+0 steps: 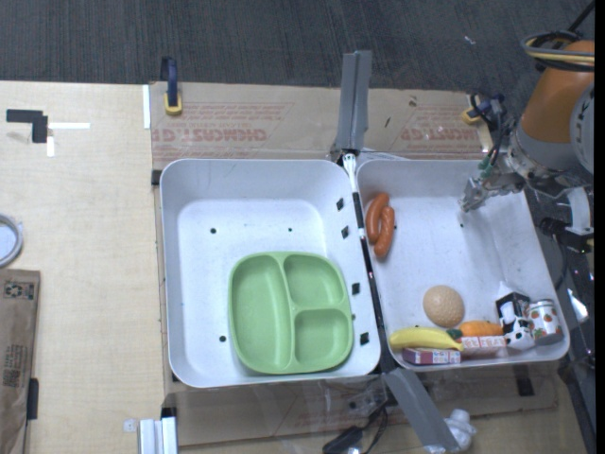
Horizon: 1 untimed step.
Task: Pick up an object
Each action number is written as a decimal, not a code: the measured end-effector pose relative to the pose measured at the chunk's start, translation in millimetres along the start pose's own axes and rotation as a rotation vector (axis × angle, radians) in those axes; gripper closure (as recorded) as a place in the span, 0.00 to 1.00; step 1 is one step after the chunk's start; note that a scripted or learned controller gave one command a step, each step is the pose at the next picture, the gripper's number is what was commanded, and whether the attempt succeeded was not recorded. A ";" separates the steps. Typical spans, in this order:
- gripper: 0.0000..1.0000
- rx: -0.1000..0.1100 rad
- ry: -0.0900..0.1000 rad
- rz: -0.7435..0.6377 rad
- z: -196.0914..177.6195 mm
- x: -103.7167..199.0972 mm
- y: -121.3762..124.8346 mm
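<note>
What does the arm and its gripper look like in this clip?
The arm has an orange band with a grey rim above it and grey casing beside it. The gripper is small, metallic grey, with thin fingers and thin wires near its base.

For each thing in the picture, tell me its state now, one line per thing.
Gripper: above the right bin's far corner, holding nothing visible.
Tray: flat in the left bin, compartments bare.
Sausages: lying by the right bin's left wall.
Round bun: resting, untouched.
Banana: lying at the near edge.
Mug: in the near right corner.
</note>
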State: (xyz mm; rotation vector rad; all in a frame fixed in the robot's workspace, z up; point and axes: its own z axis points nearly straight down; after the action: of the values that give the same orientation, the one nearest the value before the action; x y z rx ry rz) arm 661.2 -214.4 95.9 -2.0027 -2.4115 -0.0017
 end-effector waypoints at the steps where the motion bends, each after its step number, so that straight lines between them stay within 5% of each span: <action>1: 1.00 -0.001 -0.006 0.083 -144.6 8.2 -34.8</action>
State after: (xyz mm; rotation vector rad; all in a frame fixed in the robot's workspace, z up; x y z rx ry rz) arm 626.2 -213.5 240.7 -2.1048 -2.3300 0.0043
